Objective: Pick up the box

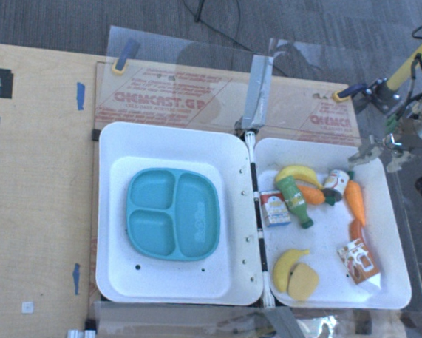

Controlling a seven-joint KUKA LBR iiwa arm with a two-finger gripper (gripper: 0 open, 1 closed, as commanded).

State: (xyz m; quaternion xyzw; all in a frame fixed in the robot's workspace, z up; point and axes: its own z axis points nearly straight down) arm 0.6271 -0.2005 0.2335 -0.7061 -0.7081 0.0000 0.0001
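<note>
The box (275, 209) is a small white carton with red and blue print. It lies flat at the left side of the right bin (397, 283), close to the divider. A green bottle (295, 201) lies right beside it, touching or nearly so. My gripper (378, 155) hangs over the far right corner of the right bin, well away from the box, up and to its right. Its two grey fingers (362, 152) are spread apart and open, with nothing between them.
In the right bin lie a banana (297, 173), two carrots (354, 201), a small can (334, 182), an orange snack packet (358, 261), a second banana (285, 265) and a yellow round piece (303, 282). A teal divided plate (173, 214) sits in the left bin (112, 192).
</note>
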